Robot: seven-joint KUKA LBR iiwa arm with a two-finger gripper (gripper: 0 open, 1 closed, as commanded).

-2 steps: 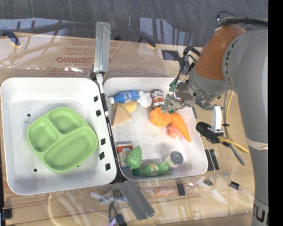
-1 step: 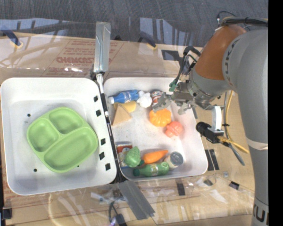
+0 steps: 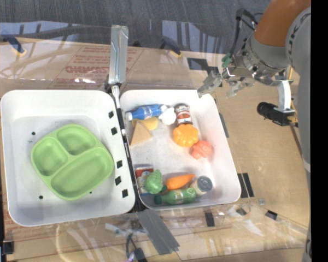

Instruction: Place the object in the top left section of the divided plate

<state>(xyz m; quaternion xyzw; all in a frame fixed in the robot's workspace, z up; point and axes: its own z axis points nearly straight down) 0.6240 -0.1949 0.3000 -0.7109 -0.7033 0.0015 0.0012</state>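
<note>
A green divided plate [image 3: 71, 160] lies in the left white bin [image 3: 13, 105], its three sections bare. The right bin [image 3: 221, 152] holds several toy foods: a blue bottle [image 3: 145, 112], a small jar with a red label [image 3: 182, 115], a yellow cheese wedge [image 3: 141, 131], an orange pumpkin [image 3: 185, 136], a pink-red fruit [image 3: 201, 149], a carrot [image 3: 179, 180], a green vegetable [image 3: 153, 182], a green bottle [image 3: 175, 197] and a small can [image 3: 204, 184]. My gripper [image 3: 223, 85] hangs open above the right bin's far right corner, with nothing between its fingers.
A grey metal bar [image 3: 118, 56] stands upright behind the seam between the bins. Black clips line the divider between them. Tape and cardboard cover the bench around the bins. The arm's black fitting [image 3: 273, 112] juts out to the right of the bin.
</note>
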